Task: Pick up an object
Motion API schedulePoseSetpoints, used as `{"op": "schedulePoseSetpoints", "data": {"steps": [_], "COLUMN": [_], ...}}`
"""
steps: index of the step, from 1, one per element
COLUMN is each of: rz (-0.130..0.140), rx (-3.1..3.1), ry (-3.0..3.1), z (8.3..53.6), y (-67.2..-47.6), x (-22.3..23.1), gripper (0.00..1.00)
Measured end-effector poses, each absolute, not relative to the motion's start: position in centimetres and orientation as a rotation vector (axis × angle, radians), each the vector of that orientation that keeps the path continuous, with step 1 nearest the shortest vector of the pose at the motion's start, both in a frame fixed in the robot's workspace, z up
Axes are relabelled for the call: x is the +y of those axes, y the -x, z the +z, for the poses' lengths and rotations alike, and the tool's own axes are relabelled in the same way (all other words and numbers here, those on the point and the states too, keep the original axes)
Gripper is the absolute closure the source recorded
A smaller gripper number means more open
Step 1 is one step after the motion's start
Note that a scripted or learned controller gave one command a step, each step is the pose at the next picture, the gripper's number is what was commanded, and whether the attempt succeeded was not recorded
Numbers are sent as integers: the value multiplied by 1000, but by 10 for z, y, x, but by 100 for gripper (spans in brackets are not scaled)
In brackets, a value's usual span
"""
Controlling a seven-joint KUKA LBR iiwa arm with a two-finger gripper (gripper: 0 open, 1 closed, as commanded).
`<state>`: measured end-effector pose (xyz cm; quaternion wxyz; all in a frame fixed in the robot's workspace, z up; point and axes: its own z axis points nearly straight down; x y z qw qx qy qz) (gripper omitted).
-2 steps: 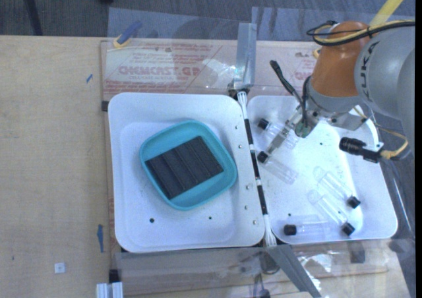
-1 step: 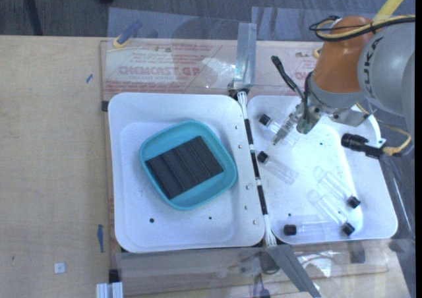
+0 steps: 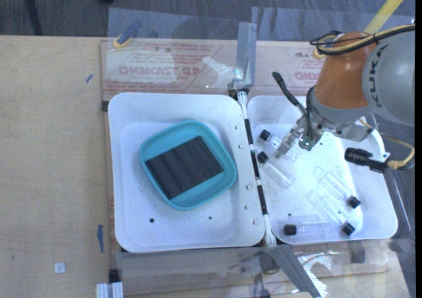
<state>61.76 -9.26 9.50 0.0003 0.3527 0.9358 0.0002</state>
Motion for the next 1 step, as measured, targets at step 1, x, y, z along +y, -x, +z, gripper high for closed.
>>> {"op": "schedulePoseSetpoints", "data": {"steps": [1], "rz": [2], "rx": [2962], "ry": [-1026], "z": [134], "y": [-656], "x": [-94], "gripper": [100]}}
